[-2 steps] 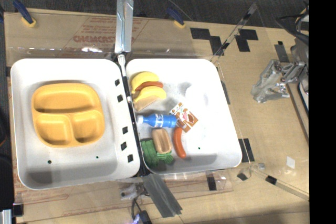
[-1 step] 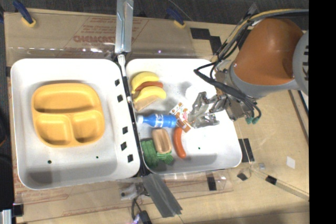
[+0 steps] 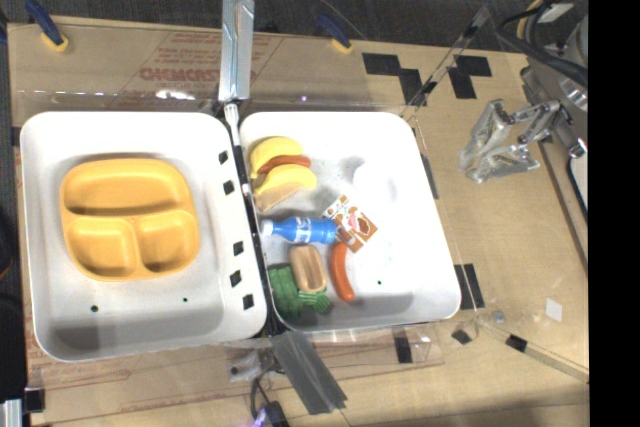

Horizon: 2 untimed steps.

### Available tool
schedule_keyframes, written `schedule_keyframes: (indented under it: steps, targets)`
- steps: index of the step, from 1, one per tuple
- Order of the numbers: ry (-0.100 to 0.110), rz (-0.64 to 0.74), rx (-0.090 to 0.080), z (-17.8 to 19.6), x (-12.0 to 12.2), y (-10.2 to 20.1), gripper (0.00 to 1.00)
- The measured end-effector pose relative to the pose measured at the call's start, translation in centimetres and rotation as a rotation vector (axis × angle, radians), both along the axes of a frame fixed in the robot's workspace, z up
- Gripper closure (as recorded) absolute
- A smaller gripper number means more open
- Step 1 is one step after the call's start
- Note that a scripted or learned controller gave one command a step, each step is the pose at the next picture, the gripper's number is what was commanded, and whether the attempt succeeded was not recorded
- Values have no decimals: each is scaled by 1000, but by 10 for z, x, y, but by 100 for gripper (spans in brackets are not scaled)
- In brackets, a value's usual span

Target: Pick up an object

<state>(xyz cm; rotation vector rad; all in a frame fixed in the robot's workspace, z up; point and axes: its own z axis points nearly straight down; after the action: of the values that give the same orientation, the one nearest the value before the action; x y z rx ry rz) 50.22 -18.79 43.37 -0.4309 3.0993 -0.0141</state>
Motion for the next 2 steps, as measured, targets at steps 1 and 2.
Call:
schedule_keyframes:
  steps: [1,2]
  targets:
    - [8,220,2,20,47,-21,100]
    - [18,528,6,-138,-4,-9,100]
